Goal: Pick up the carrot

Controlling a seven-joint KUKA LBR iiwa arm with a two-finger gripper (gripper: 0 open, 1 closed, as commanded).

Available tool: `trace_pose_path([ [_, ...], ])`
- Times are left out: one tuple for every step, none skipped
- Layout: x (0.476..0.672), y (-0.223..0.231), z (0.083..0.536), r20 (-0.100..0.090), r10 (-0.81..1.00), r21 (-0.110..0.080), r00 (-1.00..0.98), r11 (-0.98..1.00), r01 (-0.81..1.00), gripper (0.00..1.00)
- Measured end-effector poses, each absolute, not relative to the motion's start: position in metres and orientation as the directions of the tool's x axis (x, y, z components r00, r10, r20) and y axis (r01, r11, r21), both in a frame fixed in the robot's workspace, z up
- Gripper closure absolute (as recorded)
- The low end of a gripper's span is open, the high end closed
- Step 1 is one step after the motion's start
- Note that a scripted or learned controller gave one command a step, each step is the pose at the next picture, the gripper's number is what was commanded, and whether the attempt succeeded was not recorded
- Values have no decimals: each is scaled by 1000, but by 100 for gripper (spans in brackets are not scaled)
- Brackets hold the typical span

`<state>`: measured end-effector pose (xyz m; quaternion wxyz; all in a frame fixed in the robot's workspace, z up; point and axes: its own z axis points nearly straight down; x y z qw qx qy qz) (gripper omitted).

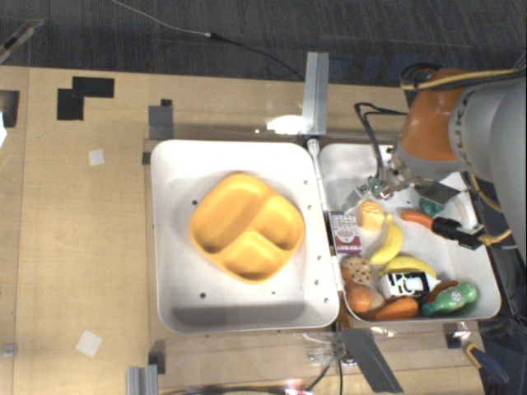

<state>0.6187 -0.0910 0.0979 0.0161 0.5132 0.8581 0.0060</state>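
Counter [82, 245] carries two white bins side by side: left bin [173, 303], right bin [338, 163]. Arm [486, 130] reaches over right bin, likely positioning for pick. One yellow divided tray [247, 225] sits in left bin, probably drop target. Right bin holds toy food heaped together: two bananas [391, 245], one carrot [417, 217] just beside arm, right-centre. Claw [380, 186] hovers near pile; open or closed, cannot tell.

A yellow-orange plastic divided plate [247, 225] fills the left white bin [177, 303]. Right of that plate lie a yellow banana [389, 243], an orange carrot [416, 217], a green bottle [450, 299] and a brown dotted cookie [355, 270]. The tabletop [74, 245] is pale wood.
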Motion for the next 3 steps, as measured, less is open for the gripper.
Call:
trace_pose_path([
  [618,-97,88,-6,919,10,-394,394,919,0],
  [621,-95,102,-9,916,16,-401,401,916,100],
  [672,-109,164,-8,880,11,-475,475,880,100],
])
